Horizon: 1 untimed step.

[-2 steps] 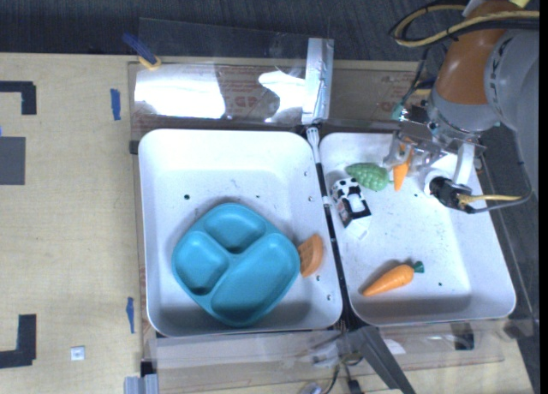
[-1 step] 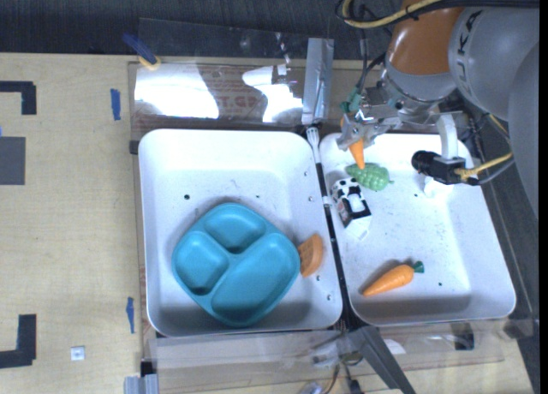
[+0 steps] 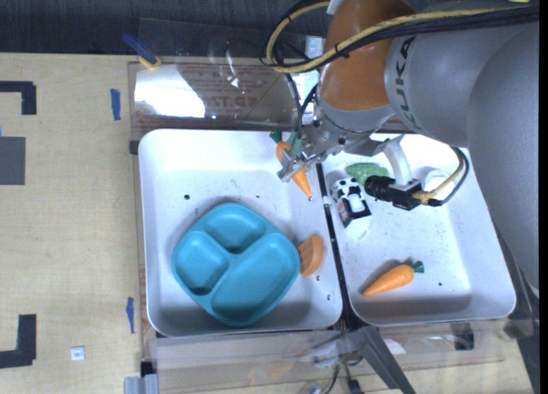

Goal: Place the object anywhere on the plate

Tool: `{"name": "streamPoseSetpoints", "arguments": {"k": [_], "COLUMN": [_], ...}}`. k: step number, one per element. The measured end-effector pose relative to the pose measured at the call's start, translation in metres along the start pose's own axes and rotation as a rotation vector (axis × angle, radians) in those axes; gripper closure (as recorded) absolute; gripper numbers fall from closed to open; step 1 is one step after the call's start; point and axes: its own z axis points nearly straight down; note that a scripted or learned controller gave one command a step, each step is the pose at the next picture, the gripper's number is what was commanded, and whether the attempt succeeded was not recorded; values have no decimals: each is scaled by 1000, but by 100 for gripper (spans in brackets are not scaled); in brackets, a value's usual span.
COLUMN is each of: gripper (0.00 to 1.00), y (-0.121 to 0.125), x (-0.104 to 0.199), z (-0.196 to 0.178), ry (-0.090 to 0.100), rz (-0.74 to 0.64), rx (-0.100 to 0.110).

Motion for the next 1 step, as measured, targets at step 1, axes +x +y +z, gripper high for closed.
{"name": "streamPoseSetpoints", "arguments": {"k": [1], "gripper": [100], "y": [-22], "x": [81], "z": [59], "ry": [0], "rz": [-260], "rx": [2]}}
